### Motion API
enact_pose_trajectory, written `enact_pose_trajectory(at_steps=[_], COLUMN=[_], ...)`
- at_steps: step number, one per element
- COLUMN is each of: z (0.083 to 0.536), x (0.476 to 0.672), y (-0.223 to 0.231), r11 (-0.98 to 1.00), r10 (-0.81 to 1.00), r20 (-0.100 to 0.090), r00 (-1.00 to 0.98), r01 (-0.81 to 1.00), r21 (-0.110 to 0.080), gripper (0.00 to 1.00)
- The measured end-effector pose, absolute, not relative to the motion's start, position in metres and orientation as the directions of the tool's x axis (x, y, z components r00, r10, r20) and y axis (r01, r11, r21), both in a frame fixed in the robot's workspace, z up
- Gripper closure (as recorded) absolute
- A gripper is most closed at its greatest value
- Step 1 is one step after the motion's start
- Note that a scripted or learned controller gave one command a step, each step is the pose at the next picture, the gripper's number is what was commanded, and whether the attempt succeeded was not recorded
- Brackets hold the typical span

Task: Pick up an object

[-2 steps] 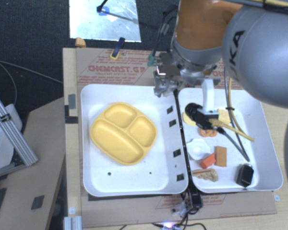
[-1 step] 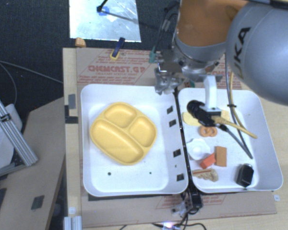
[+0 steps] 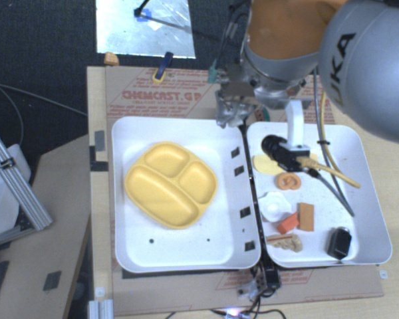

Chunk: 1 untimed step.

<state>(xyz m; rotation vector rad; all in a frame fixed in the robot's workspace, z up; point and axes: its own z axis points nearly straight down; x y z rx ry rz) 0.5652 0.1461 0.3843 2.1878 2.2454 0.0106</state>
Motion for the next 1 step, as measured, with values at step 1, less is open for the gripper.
enact_pose_trajectory(at_steps=[1], z=[0.3952], x=[0.5659], y=[0.1461], r11=[0.032], r10=[0.999], r20=[0.0], r00=[-0.032], r01=[0.999], r21=[0.013], gripper=[1.0])
